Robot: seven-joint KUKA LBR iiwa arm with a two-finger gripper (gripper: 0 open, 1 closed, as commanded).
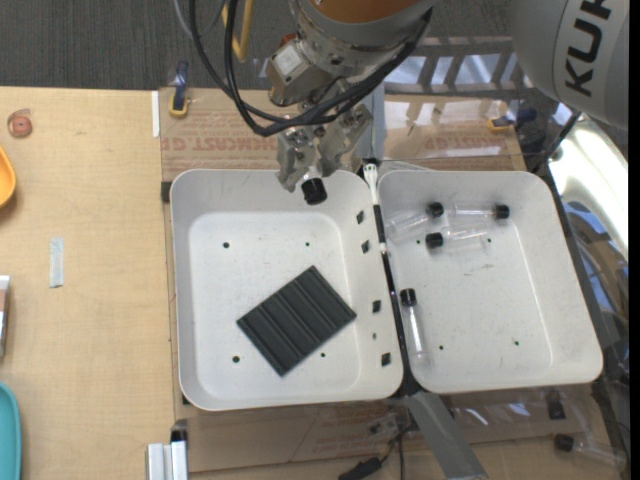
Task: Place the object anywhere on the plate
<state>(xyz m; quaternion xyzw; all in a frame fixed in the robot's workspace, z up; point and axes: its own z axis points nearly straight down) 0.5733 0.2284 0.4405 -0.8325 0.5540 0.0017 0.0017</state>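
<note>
The left white bin point(183, 268) and right white bin point(566, 298) sit side by side on brown cardboard point(230, 133), while the pale wooden bench point(100, 188) beside them carries a reddish disc point(19, 124), a grey strip point(56, 263) and something orange point(5, 180) at its edge

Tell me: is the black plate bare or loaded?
Bare. The ribbed plate lies flat in the left bin, nothing on it; the capped tubes lie in the right bin.

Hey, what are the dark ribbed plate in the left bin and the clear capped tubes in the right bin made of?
The dark grey ribbed rectangular plate looks like matte rubber or moulded plastic: parallel grooves, no glare. The clear tubes with black caps look like transparent plastic, possibly glass: the white bin floor shows through them; their caps are opaque, likely plastic.
</note>
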